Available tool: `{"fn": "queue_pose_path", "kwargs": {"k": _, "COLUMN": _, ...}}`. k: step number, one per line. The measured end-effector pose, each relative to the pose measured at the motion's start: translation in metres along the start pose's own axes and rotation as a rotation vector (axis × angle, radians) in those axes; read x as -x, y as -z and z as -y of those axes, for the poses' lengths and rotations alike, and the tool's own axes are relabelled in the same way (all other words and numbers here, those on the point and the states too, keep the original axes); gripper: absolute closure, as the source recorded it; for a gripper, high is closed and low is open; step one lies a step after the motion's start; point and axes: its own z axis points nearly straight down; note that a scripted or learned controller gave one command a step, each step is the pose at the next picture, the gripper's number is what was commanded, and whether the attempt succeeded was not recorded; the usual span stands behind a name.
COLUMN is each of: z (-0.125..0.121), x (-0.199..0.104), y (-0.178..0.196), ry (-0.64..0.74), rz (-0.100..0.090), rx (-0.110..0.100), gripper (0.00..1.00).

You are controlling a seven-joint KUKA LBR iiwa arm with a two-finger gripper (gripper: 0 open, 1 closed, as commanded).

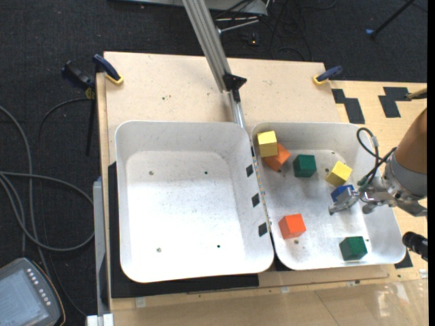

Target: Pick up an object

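Right bin [380,253]: the gripper [342,201] reaches in from three o'clock, jaws clamped on a small blue block [340,192]. A yellow block [338,174] sits just beside it at twelve o'clock; a green block [353,248] lies at six o'clock.

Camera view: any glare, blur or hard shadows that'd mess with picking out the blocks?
Camera view: lighting is even and soft; the right bin shows no blown-out glare, and blocks such as the orange block cast only faint shadows. Blocks read sharp enough to tell colours apart. The gripper area is cluttered and small, so detail there, including a blue thing beside it, is hard to resolve. The floor around the bench is dark.
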Motion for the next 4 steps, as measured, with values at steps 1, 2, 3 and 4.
{"fn": "queue_pose_path", "kwargs": {"k": 1, "z": 0.000, "x": 0.000, "y": -0.045, "ry": -0.001, "rz": 0.003, "rx": 0.005, "gripper": 0.00}}
{"fn": "queue_pose_path", "kwargs": {"k": 2, "z": -0.001, "x": 0.000, "y": -0.033, "ry": 0.000, "rz": 0.004, "rx": 0.008, "gripper": 1.00}}
{"fn": "queue_pose_path", "kwargs": {"k": 3, "z": -0.010, "x": -0.008, "y": 0.023, "ry": 0.004, "rz": 0.005, "rx": 0.012, "gripper": 1.00}}
{"fn": "queue_pose_path", "kwargs": {"k": 4, "z": -0.011, "x": -0.008, "y": 0.076, "ry": 0.004, "rz": 0.005, "rx": 0.012, "gripper": 1.00}}
